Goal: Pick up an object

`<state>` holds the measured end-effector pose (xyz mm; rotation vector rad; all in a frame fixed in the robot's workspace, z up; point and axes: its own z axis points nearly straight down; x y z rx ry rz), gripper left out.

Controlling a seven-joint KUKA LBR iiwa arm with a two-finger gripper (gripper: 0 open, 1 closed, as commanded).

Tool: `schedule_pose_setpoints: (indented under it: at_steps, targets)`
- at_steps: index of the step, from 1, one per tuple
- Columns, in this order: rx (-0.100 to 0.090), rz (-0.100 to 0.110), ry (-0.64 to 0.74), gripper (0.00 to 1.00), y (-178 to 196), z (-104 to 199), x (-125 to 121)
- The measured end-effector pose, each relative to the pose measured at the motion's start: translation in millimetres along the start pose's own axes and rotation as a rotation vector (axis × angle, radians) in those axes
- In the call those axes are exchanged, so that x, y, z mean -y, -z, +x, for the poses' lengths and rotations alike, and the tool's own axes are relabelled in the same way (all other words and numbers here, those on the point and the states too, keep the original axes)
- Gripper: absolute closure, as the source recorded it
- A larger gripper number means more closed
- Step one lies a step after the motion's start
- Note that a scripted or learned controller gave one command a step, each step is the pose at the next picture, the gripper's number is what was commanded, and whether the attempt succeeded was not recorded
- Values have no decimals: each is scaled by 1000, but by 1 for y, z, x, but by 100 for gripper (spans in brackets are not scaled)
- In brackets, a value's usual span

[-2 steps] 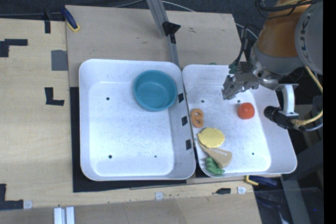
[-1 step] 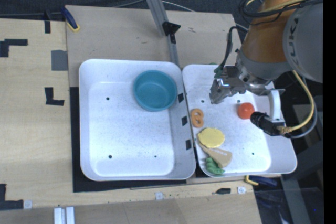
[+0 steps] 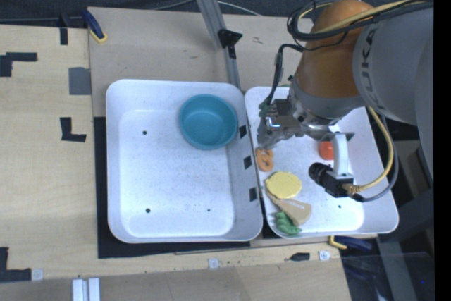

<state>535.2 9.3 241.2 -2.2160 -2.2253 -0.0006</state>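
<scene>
Arm: reaching in from the right, hanging over the right bin (image 3: 373, 222).
Gripper (image 3: 270, 137): pointing down near the bin's left wall; how wide it is standing, I cannot tell.
Likely target: orange piece (image 3: 264, 160), lying just below the gripper.
Neighbours: yellow disc (image 3: 284, 185), green toy (image 3: 285, 223), crowding that wall.
Left bin (image 3: 141, 222): holding a blue bowl (image 3: 208, 121).

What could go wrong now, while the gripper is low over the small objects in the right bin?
1. The gripper is close to the right bin's left wall, so a finger may hit the wall instead of closing on the small orange piece.
2. The yellow disc, tan wedge and green piece lie crowded together, so a grasp may push them away or catch two at once.
</scene>
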Motion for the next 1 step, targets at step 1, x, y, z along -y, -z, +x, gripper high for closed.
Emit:
schedule_pose_setpoints:
  at_steps: [1]
  targets:
    - [0, 0, 0, 100, 2, 53, 15]
